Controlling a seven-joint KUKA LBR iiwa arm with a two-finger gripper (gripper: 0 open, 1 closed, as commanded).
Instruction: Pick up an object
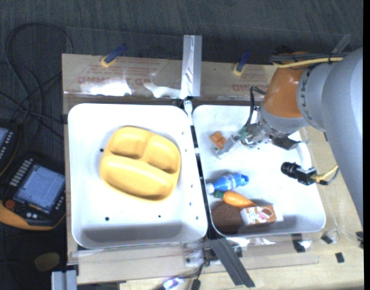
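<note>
- I have the gripper (228, 145) low in the right bin (305, 219), in its upper-left part, tips pointing toward the divider.
- The orange block (218, 139) sits just beside the tips, on their upper-left. I judge it the target; whether it is touched I cannot tell.
- How far the pincer stands open I cannot tell at this slant, and I see nothing held between its tips.
- To do this well, I would centre the tips over the block before closing, since it is small and could skid toward the divider wall.
- I would descend straight, close only once the block lies between the tips, then lift vertically.
- Edges: the divider (197, 162) is near the block on its left, and the bin's back wall is near above. Little room for a sideways approach from there.
- Open room: bare floor lies right of the block and through the bin's middle.
- The bottle (229, 182), carrot (238, 199), brown lump (226, 217) and carton (258, 215) crowd the bin's lower part, well apart from the block.
- The left bin (82, 222) holds a yellow loaf (140, 162), apart from this work.
</note>
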